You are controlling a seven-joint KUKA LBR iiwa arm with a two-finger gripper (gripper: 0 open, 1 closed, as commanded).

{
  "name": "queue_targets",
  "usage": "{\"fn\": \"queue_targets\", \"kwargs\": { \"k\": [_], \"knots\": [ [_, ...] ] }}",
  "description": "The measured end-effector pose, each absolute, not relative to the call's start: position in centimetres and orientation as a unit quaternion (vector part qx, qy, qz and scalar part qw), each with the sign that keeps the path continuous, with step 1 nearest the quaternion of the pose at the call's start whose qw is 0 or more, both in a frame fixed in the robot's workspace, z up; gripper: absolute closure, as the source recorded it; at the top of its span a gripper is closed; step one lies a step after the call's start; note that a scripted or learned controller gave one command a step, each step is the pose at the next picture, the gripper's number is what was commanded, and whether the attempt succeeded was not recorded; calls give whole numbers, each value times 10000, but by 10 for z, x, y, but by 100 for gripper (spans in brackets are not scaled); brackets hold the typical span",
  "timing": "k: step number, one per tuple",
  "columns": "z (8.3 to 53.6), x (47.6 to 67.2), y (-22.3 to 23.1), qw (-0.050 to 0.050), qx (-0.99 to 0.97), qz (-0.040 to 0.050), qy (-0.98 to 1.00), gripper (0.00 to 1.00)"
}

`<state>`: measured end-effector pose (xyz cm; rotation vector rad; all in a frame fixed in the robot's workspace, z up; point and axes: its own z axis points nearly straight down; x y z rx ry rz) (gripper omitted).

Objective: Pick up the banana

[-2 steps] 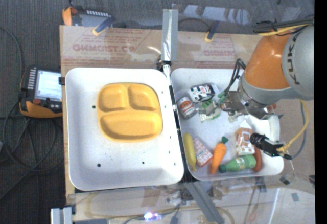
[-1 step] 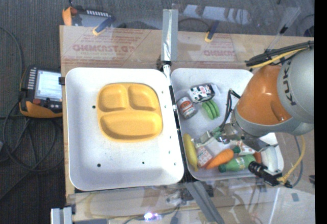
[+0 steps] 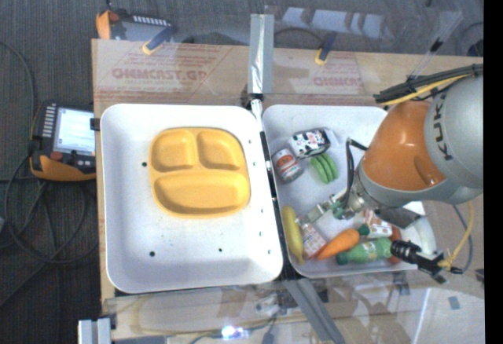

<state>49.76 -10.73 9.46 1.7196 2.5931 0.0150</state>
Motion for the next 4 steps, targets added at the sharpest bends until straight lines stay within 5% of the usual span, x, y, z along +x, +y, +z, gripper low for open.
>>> {"fn": "queue_targets", "kwargs": {
  "k": [1,2,3,4],
  "knots": [
    [92,492,-112,120,3365,6,9416,0],
    [90,611,-98,60,4324,0,9017,0],
    [98,616,-110,-2,1747,-3,9846,0],
    [98,616,-110,-3,1744,-1,9847,0]
  ]
}}
